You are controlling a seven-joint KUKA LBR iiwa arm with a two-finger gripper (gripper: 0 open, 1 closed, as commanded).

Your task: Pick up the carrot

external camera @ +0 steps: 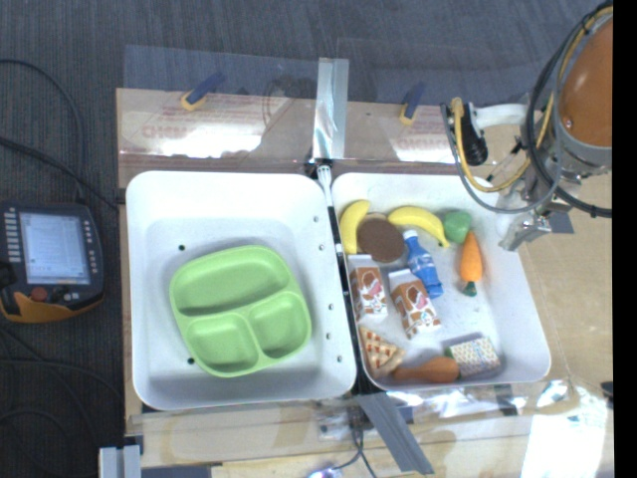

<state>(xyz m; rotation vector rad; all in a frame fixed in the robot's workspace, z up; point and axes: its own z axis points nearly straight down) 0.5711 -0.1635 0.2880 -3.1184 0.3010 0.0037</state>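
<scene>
A: Status on the carrot point(471, 262)?

B: Not picked yet. It's lying in the right bin point(528, 339), at about 2 o'clock from the bin's centre, near the right wall. Orange body pointing toward 12, green tip toward 6. Green round item point(457, 225) sitting just beside it at 11 o'clock, blue bottle point(422, 265) at its 9.

A: Arm?

B: Arm point(587, 88) is hanging at the frame's 2 o'clock, orange band showing, cables looping around it. Gripper point(532, 227) is sitting outside the bin, over the tabletop point(587, 297) just beyond the right rim, at the carrot's 2 o'clock. Near it, but apart.

A: Open or closed?

B: Can't tell — it's reading as a small grey blur at this angle. Nothing is visibly sitting in it.

A: So what's left?

B: Basically everything, I'd judge: swing toward 8 o'clock over the carrot, descend, close, lift. Neighbours are crowding the carrot on the left side, so I'd expect the approach to be tight there.
</scene>
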